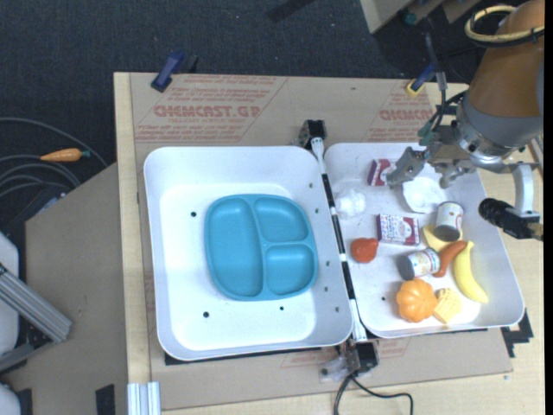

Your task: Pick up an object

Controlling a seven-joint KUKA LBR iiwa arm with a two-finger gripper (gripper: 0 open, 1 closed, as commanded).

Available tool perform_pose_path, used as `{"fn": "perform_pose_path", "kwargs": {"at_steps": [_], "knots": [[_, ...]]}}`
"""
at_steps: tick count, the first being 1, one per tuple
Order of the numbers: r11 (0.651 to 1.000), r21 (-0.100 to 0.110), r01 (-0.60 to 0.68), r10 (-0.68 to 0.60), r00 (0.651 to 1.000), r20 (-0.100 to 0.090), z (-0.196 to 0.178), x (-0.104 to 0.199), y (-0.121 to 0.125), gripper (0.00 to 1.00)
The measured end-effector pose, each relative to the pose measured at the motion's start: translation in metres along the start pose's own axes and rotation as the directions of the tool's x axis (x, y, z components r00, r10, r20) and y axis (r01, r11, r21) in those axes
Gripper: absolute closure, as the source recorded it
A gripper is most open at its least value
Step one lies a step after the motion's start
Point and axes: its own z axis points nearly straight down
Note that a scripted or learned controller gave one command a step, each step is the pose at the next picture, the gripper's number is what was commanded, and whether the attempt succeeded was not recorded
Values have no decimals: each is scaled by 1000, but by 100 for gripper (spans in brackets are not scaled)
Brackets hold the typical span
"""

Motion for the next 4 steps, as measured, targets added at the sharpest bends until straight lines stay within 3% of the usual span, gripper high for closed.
{"fn": "perform_pose_path", "kwargs": {"at_steps": [1,2,4], "knots": [[1000,3,-1,1,1000,1,119,-32,46,0],[1000,-2,1,-1,1000,1,140,-34,75,0],[1000,0,0,0,1000,1,140,-22,74,0]]}}
